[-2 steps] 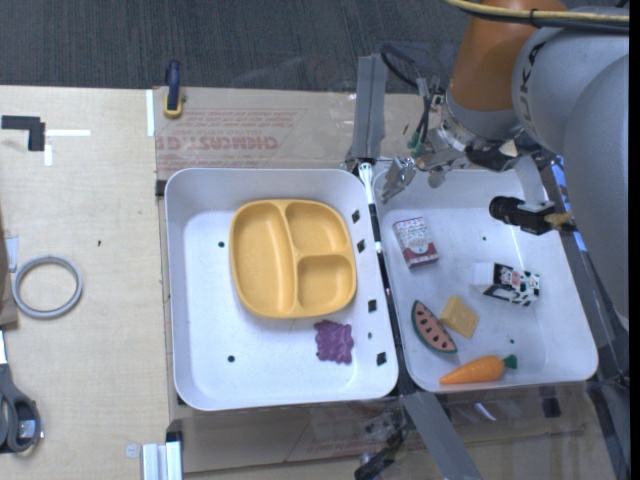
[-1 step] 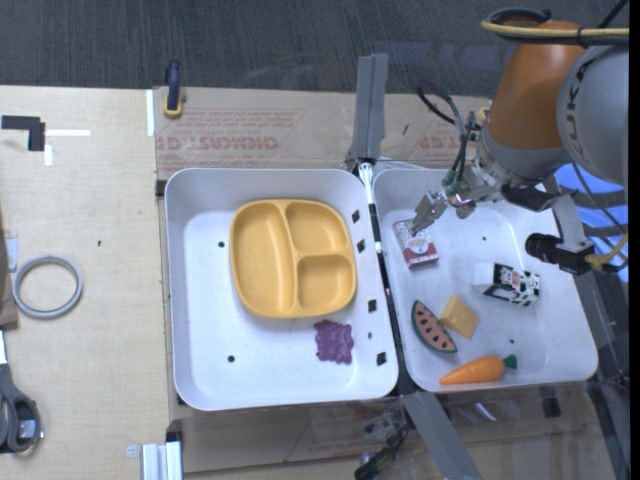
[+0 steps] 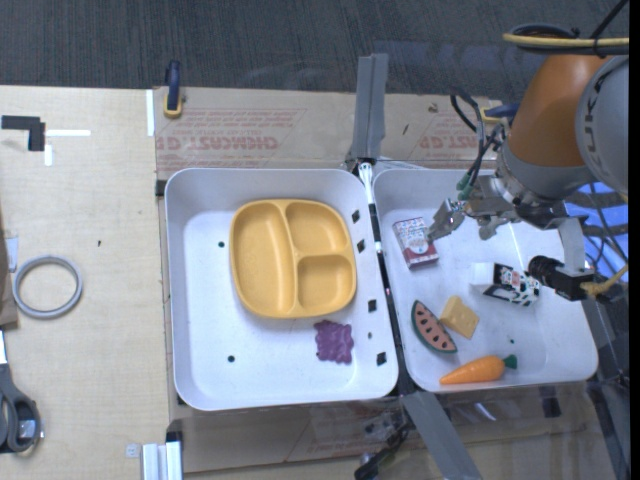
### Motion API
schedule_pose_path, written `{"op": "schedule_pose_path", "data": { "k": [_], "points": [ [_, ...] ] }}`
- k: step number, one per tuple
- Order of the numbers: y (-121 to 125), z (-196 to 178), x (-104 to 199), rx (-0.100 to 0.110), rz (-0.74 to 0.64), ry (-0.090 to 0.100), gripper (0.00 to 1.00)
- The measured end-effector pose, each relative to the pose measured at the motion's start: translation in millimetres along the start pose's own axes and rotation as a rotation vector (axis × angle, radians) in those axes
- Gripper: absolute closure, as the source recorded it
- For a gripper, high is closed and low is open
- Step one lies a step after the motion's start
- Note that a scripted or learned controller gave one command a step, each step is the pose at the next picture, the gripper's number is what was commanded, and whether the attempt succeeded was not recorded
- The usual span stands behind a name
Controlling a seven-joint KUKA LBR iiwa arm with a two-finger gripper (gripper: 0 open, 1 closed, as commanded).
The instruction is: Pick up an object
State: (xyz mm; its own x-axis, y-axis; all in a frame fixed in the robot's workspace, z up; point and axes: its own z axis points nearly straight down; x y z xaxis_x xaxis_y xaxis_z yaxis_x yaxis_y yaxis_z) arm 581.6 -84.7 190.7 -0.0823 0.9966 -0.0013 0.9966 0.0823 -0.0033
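The pincer hangs open (nothing between its 2 fingers) just right of the red carton, above the right bin

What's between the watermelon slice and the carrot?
In the camera view, the flat yellow cheese wedge sits just above the gap between the red toy watermelon slice and the orange toy carrot; the gap itself is bare white bin floor.
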Motion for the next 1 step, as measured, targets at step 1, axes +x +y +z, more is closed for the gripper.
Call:
{"op": "schedule_pose_path", "data": {
  "k": [1],
  "points": [
    [-13.5, 33.6, -37.1, 0.001, 0.443, 0.0, 0.0]
  ]
}}
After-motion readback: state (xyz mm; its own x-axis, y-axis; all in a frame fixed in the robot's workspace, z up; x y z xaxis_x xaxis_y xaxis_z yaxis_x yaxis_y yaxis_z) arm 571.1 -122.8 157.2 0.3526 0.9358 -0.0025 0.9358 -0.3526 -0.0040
